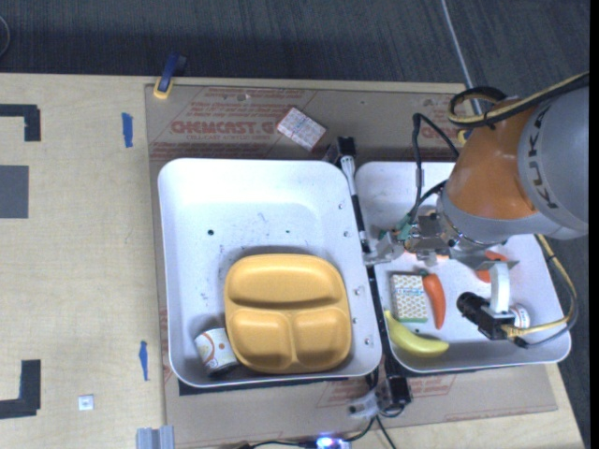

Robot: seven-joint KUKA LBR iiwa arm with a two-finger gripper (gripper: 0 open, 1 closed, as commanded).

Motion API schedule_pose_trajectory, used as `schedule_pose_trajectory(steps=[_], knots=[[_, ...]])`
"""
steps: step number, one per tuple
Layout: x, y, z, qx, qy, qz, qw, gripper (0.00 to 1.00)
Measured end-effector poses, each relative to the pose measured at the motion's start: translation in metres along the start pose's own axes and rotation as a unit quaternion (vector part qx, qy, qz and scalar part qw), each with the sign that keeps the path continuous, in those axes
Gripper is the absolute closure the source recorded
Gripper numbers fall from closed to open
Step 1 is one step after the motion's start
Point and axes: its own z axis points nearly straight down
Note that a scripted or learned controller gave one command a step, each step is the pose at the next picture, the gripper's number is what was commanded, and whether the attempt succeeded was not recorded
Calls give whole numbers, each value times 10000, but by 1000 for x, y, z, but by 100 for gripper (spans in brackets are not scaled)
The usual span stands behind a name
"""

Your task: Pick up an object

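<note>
While the arm (496,181) hangs over the right bin (384,190), carrot (434,299), banana (416,338) in it; grasp — open or closed, cannot tell.

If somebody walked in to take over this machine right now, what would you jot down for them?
Gripper: low over the left side of the right bin, nothing seen in it.
Right bin: banana, carrot and checkered packet, just below the gripper.
Left bin: yellow divided tray, small white cup.
Done: nothing lifted yet.
Left: grasp one object and raise it.
</note>
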Motion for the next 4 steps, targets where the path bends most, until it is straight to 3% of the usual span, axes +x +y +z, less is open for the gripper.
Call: schedule_pose_trajectory(steps=[4], knots=[[-5,-4,5,-74,17,0,10000,0]])
